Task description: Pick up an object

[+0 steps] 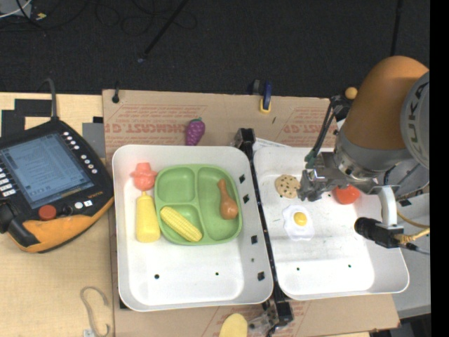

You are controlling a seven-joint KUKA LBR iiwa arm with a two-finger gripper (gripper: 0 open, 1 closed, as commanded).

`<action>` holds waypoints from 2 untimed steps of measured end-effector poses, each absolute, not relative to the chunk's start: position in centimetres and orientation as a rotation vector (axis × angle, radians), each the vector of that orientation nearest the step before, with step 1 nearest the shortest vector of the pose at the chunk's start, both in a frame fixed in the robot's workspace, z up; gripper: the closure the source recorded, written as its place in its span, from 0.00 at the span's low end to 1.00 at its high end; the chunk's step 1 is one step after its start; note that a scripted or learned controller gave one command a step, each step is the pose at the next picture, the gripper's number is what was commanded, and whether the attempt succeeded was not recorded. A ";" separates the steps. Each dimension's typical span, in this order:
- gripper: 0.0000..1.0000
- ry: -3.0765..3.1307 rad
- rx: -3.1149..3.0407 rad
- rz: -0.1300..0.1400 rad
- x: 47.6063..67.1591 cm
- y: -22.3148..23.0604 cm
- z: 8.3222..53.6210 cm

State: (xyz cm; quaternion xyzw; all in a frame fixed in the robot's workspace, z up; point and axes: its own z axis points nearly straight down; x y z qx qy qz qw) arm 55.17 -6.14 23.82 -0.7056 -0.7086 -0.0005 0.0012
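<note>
Right bin (pixel 351 279): holds a cookie (pixel 286 184), a fried egg (pixel 299 220) and a red tomato-like piece (pixel 346 194). The gripper (pixel 311 185) sits low just right of the cookie, above the egg; its grip state cannot be told and nothing is seen grasped.

Left bin (pixel 182 279): green divided plate (pixel 198 203) carrying a corn cob (pixel 181 224) and a drumstick (pixel 226 200); a yellow bottle (pixel 146 217) and a pink piece (pixel 143 176) lie beside the plate's left edge.

Bench, left: teach pendant (pixel 45 177).

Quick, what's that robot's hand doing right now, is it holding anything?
Hand: low over the right white bin, beside the round cookie; grip cannot be told.
</note>
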 end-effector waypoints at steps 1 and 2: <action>1.00 -2.221 -2.215 0.004 55.3 -2.0 21.6; 1.00 -2.220 -2.221 0.000 56.5 -2.4 23.3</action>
